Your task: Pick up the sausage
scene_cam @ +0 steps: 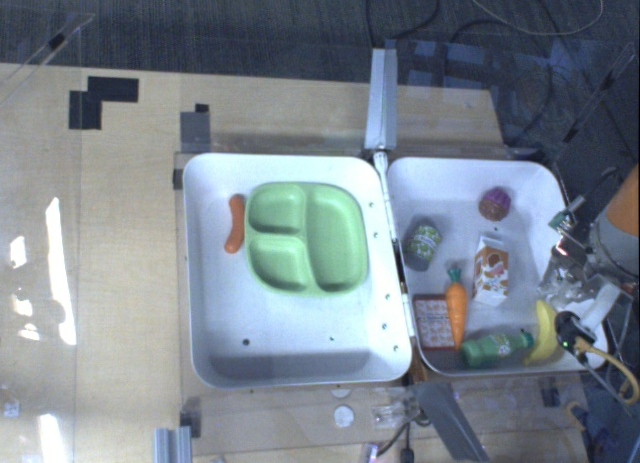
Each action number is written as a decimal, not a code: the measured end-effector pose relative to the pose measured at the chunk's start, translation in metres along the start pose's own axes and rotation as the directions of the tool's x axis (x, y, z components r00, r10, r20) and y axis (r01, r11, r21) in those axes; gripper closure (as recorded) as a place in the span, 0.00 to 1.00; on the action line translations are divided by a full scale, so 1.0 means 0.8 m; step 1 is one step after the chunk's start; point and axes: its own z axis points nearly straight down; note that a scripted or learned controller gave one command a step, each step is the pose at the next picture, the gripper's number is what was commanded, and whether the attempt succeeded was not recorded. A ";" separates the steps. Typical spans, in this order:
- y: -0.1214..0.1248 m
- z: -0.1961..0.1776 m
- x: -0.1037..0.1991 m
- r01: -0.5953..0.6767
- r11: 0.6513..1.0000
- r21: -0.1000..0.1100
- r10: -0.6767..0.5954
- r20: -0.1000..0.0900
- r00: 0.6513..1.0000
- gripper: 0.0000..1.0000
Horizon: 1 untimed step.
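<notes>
The sausage (pixel 234 224), orange-red and slim, lies lengthwise in the left bin (pixel 290 356) against the left side of a green divided plate (pixel 305 236). My gripper (pixel 572 276) is far away, at the right rim of the right bin (pixel 450 186), above a yellow banana (pixel 543 331). Nothing shows between its fingers, and their spread is too small to make out.
The right bin holds a purple round fruit (pixel 495 203), a dark green round item (pixel 423 242), a small carton (pixel 490 271), a carrot (pixel 456 309), a red patterned packet (pixel 433 320) and a green bottle (pixel 495 348). A metal post (pixel 381 101) stands behind the bins.
</notes>
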 end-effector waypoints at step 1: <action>-0.001 0.024 -0.001 -0.163 0.987 0.003 0.163 0.002 0.987 1.00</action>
